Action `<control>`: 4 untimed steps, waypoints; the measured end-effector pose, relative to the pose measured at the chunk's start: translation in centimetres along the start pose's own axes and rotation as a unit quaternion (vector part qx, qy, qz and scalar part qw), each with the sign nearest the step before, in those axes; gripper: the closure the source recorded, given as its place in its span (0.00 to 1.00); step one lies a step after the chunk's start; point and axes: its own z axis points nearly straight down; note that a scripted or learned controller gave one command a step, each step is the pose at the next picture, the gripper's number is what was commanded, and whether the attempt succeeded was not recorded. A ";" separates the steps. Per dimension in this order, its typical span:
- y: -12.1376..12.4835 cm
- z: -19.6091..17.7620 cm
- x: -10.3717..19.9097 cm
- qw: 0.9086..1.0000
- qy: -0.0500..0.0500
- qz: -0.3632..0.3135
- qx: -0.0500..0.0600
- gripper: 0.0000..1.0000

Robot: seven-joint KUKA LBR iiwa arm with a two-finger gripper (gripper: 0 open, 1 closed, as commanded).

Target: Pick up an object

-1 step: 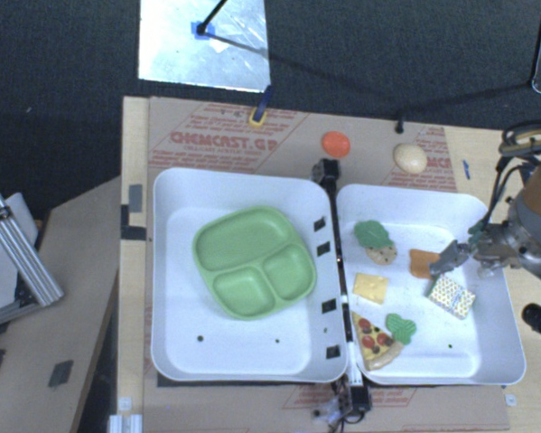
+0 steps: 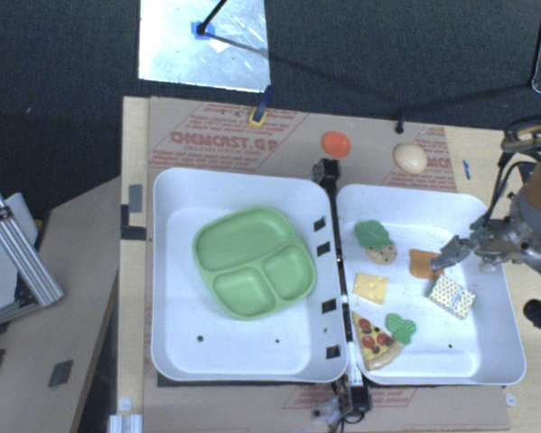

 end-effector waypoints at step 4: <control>2.5 10.8 0.4 1.000 -0.007 0.002 -0.013 1.00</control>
